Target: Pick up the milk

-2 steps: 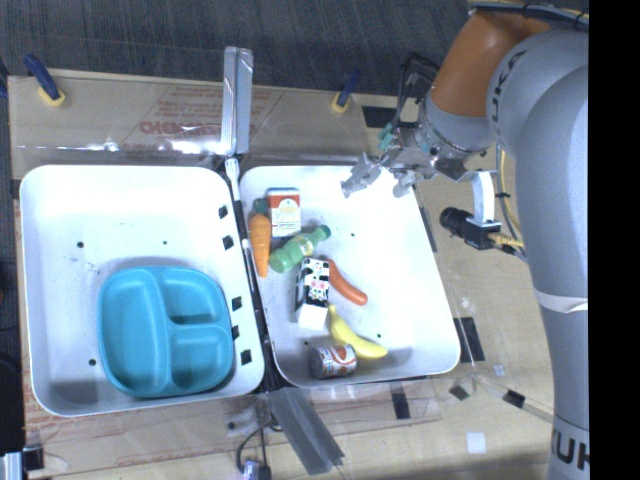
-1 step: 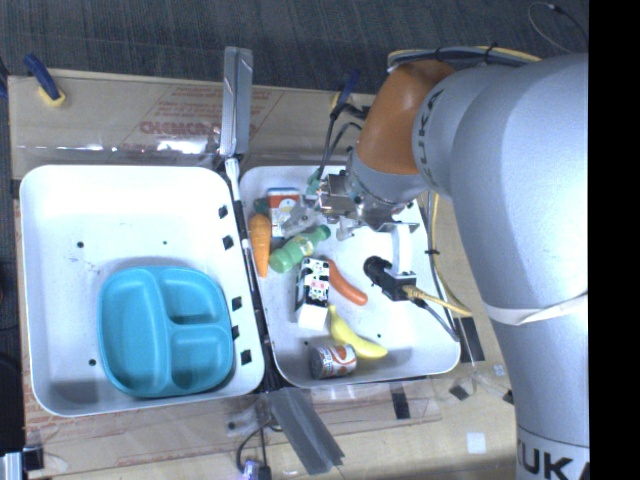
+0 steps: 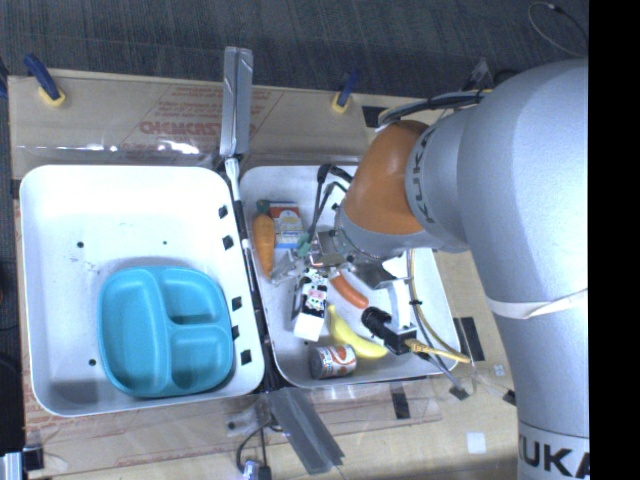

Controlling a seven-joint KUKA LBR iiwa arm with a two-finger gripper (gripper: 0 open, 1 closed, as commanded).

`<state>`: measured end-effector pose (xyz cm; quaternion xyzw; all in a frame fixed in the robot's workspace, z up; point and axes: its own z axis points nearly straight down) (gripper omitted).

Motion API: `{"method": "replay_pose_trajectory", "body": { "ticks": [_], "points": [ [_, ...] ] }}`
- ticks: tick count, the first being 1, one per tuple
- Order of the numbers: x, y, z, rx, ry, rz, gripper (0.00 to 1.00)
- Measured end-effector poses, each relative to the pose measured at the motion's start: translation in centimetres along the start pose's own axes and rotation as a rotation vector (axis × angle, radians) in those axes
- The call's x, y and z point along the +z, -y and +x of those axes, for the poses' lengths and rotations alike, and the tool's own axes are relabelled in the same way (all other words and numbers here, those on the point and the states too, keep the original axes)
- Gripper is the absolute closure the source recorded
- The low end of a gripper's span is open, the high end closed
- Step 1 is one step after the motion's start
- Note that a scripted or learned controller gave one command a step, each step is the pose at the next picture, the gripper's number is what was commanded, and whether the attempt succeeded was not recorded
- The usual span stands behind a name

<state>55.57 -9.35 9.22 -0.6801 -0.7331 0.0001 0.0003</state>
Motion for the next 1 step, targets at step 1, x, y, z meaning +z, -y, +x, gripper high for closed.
{"method": "replay_pose_trajectory", "body": {
  "ticks": [1],
  "points": [
    [-0.99, -0.01, -0.04, -0.004, 0.001, 0.000, 1.00]
  ]
}}
